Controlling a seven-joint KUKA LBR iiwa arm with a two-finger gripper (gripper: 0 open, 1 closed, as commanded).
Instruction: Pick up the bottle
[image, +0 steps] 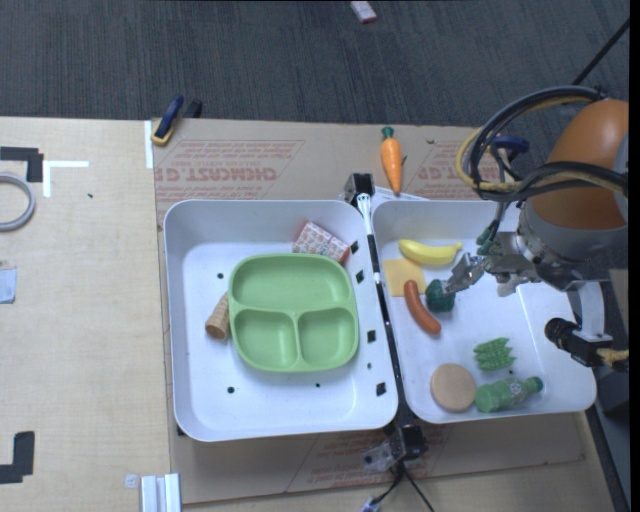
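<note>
Gripper (462, 277) hovers over right bin (560, 330), just beside dark green toy (439, 295) (I cannot tell its opening); bottle (508, 393) lies well apart.

Two bins sit side by side on the tabletop (90, 330). In the left bin (190, 400) a divided tray (295, 312) lies at centre, with a cone (218, 317) touching its 9 o'clock edge and a small box (320, 240) at its 12 o'clock. In the right bin (555, 385) the banana (430, 251) lies at 11 o'clock, the sausage (421, 307) at 9 o'clock, the bottle (508, 392) at 5 o'clock with a round disc (453, 386) just beside it at its 9 o'clock. The tool (462, 276) hangs near the banana. A carrot (390, 160) lies behind the bins.
</note>
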